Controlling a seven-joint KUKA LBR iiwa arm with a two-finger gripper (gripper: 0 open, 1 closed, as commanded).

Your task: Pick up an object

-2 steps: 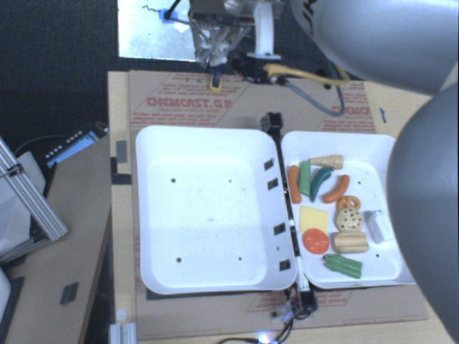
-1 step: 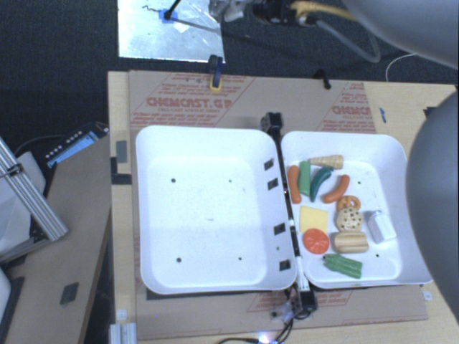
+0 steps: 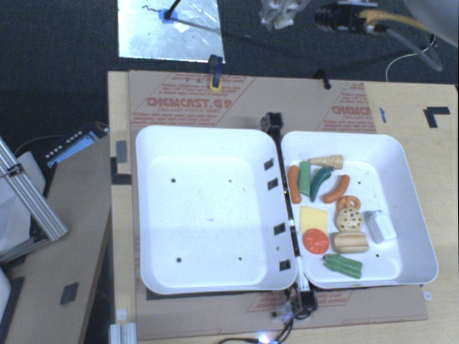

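Objects point(image 3: 348, 219): a loose cluster of small toy foods, all lying in the right bin point(image 3: 410, 192), mostly toward its left side.
Far row: a pale corn-like piece point(image 3: 325, 162) lies farthest; just nearer are an orange carrot point(image 3: 293, 183), two green pieces point(image 3: 305, 179) side by side, and a red sausage point(image 3: 335, 188).
Middle: a yellow cheese square point(image 3: 313, 218) lies just beside the bin's left wall, and a white block point(image 3: 380, 226) lies on the right of the cluster.
Near row: a red tomato point(image 3: 315, 241) touches the cheese's near edge. A tan bread roll point(image 3: 350, 243) is just to its right, and a green pod point(image 3: 343, 266) lies nearest of all.
Left bin point(image 3: 208, 206): white, set against the right bin's left side.
Surface point(image 3: 437, 142): tan, carrying both bins.
My jaws: at the far edge of the scene, beyond the surface and over dark floor, well apart from every object. They are too blurred for me to tell whether they are open or closed, and I see nothing between them.
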